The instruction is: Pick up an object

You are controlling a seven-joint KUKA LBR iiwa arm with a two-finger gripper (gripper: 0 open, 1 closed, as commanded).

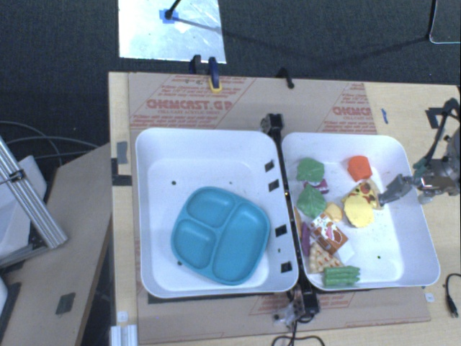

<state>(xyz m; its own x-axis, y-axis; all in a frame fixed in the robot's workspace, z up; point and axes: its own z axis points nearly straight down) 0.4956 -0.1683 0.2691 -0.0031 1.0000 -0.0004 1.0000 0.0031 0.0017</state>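
reaching in from the right edge, gripper [395, 190] low over the right bin [414, 262], near its right wall. fingers pointing left toward the toys, too blurred and small to tell how far apart, and nothing seen between them. just left of the tip, yellow round toy [358, 211] lying on the bin floor, with a pizza-slice toy [364, 190] touching its upper edge. above those, orange toy [359, 167] near the bin's back wall. further left, two green leafy toys, upper one [310, 169] and lower one [312, 201], with a small purple piece [322, 187] between them. below, printed snack packet [328, 232] tilted, beside a waffle-like square [320, 262] and a green bean-pod toy [341, 275] along the front wall. across the central divider, left bin [166, 157] holding a blue compartment plate [220, 234] toward its front, three sections facing up. under both bins, brown cardboard sheet [187, 99] with red lettering spread on the table [119, 85]. beyond the table's far edge, shiny square sheet [171, 19] on the dark floor.
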